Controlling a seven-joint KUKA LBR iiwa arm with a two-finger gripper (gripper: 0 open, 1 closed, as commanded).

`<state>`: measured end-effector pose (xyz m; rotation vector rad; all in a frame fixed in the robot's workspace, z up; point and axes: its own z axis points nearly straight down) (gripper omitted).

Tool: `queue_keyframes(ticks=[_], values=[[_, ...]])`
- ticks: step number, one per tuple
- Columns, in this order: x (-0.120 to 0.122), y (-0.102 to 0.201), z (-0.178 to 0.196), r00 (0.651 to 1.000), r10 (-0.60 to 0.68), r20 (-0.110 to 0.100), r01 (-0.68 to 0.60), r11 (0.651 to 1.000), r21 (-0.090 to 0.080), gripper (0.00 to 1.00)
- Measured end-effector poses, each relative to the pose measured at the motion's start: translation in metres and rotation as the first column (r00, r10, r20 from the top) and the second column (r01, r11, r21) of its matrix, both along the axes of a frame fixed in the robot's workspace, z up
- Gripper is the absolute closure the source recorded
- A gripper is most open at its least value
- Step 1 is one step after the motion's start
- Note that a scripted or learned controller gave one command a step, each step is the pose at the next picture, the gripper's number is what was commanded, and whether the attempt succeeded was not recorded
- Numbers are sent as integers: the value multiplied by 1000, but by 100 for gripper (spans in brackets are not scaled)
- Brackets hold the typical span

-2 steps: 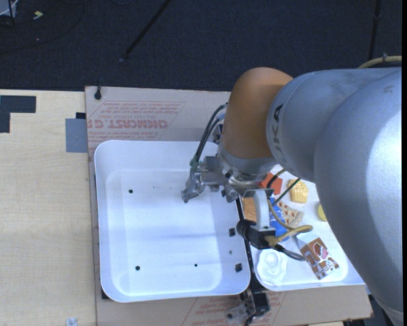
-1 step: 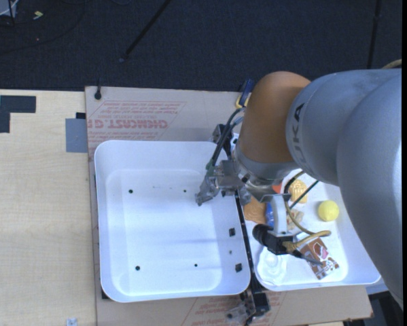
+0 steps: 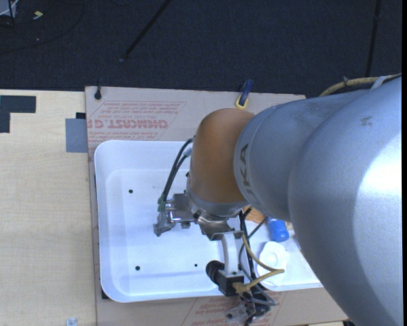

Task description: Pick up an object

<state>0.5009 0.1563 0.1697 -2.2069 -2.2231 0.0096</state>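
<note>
Gripper [image 3: 164, 224] over left bin [image 3: 121, 250]; open or closed, can't tell. Blue object [image 3: 278, 231] well right of it, past wrist.

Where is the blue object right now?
The blue object lies right of centre in the camera view, at the edge of the grey arm, with a white object just below it in frame.

The pale wooden worktop [image 3: 33, 216] carries a cardboard sheet [image 3: 135, 117] with red print; a white bin [image 3: 111, 175] sits on that sheet, and dark flat patches [image 3: 13, 109] lie left of the sheet
</note>
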Motion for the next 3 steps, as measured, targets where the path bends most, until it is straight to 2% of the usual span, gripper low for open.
queue_keyframes(ticks=[1,2,3], values=[[3,-5,10,1000,-8,-1,8,1000,-3,100],[-27,71,47,1000,0,7,0,1000,1,100],[-24,82,118,1000,-6,11,6,1000,-1,100]])
